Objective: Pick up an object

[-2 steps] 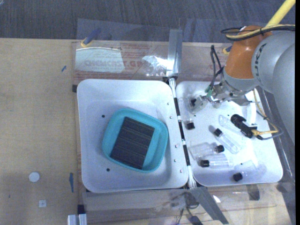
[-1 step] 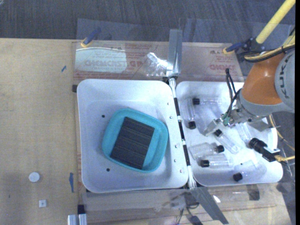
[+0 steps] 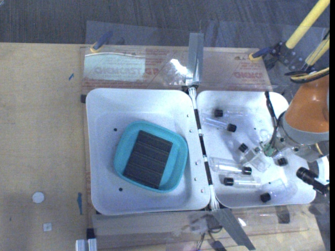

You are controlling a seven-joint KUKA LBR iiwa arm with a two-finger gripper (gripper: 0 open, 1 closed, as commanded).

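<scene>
Several clear tubes with black caps lie scattered in the right bin. One tube lies near the bin's left wall, another tube lower down, and a third tube just below that. The grey arm with its orange band reaches in from the right. Its gripper hangs low over the middle of the right bin, close beside a loose black cap and just above the lower tubes. Whether it touches any tube is unclear.
The left bin holds a teal tray with a dark ridged block in it. A metal divider post stands behind the bins. Yellow-handled tools lie at the back right.
</scene>
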